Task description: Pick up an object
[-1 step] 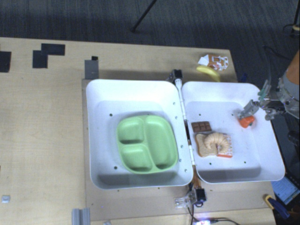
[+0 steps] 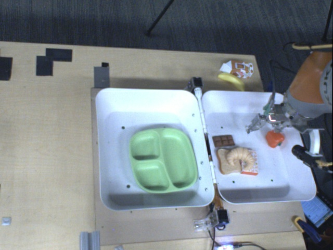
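Wooden bench, two white bins. We see the gripper (image 2: 258, 123) open, right of center, near a small red toy (image 2: 275, 138). It looks light and smooth; we'd pinch its middle.

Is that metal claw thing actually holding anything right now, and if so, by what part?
Nothing shows between the fingers of the gripper. It hangs over the right bin; the small red-orange object lies apart from it, near the wrist.

Even, soft overhead light — slightly grainy, faint shadows.
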### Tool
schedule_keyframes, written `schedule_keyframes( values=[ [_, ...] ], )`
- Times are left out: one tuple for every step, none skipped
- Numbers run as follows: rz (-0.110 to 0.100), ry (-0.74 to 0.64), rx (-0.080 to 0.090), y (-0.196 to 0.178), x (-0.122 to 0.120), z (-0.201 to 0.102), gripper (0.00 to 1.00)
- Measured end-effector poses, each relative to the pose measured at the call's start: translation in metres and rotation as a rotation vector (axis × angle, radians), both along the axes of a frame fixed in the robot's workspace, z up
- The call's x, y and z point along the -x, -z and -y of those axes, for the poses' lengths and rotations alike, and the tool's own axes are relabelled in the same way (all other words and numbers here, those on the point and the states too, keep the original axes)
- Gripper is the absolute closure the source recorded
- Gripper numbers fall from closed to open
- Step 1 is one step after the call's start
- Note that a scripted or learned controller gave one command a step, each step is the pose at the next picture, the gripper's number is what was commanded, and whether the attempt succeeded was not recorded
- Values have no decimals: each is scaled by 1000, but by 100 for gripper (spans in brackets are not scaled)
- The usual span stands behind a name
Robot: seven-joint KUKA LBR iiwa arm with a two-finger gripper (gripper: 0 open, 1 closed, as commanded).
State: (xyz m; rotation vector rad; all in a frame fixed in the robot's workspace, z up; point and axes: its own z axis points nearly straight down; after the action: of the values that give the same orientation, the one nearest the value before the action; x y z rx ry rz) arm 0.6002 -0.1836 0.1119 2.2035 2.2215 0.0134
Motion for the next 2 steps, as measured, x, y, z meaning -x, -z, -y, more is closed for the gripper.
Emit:
schedule_keyframes(
  values=[
    [-13,3,-3,27,15,-45,0],
    [-9,5,-3,25,73,-94,0]
  ],
)
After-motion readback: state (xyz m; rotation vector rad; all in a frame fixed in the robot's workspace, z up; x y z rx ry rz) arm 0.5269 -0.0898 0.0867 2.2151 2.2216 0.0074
